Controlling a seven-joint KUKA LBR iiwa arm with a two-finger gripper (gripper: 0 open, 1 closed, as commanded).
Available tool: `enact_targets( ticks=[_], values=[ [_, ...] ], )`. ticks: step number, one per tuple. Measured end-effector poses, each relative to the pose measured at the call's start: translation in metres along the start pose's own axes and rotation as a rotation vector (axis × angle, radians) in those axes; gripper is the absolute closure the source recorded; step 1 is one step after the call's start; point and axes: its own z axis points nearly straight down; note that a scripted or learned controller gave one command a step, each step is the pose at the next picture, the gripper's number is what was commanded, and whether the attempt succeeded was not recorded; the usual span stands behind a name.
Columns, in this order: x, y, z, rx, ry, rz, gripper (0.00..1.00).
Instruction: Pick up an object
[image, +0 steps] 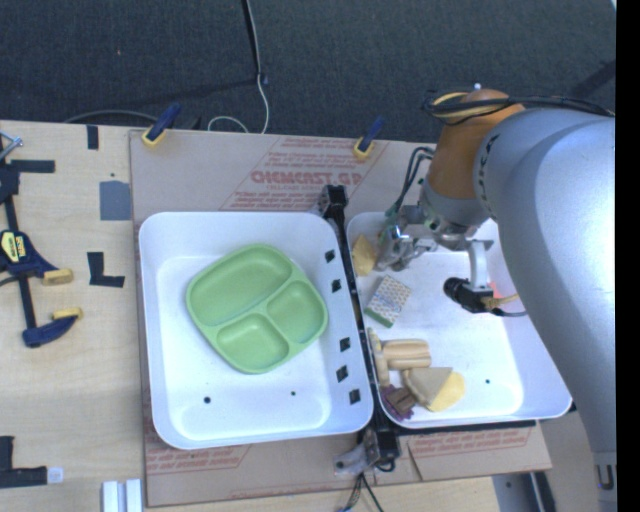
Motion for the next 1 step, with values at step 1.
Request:
enact_targets(
  ticks=[1],
  values=[
    [-0.0017, 0.0002, 0.0002, 0.001, 0.005, -0.002, 0.00]
  ],
)
